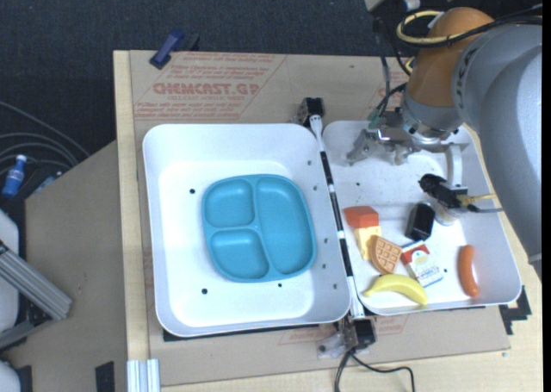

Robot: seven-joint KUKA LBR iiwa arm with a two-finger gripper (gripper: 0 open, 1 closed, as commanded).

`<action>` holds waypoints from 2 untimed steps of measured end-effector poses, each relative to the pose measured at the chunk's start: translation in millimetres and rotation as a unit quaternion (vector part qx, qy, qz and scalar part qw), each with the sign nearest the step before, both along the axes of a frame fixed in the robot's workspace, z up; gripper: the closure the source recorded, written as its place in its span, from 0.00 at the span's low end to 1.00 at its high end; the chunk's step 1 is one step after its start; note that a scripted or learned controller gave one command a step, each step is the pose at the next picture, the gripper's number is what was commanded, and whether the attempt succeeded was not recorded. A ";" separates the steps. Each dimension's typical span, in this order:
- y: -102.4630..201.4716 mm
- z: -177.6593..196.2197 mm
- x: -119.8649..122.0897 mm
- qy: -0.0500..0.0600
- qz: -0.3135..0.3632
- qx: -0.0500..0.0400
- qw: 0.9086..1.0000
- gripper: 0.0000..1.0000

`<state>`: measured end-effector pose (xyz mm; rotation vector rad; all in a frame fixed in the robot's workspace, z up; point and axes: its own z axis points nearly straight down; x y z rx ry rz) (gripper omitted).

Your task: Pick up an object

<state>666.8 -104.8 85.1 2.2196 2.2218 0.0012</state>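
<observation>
My gripper (377, 151) hangs over the far end of the right bin (495, 291), its fingers spread open with nothing between them. Nearer the front of this bin lie an orange block (360, 216), a yellow wedge (368, 236), a waffle piece (386, 254), a banana (396, 289), a small red and white carton (424, 266), an orange-red sausage (468, 270) and a black block (420, 220). All of them lie below the gripper in the view, apart from it.
The left bin (164, 209) holds a blue divided plate (258, 227). A ridge with black clips (312, 109) separates the two bins. The arm's grey body (508, 97) looms over the right bin's far right side.
</observation>
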 end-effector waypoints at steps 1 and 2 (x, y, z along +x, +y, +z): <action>0.2 10.5 0.6 -0.001 0.001 -0.001 1.000 1.00; 0.4 10.3 0.5 -0.001 0.001 -0.001 1.000 0.00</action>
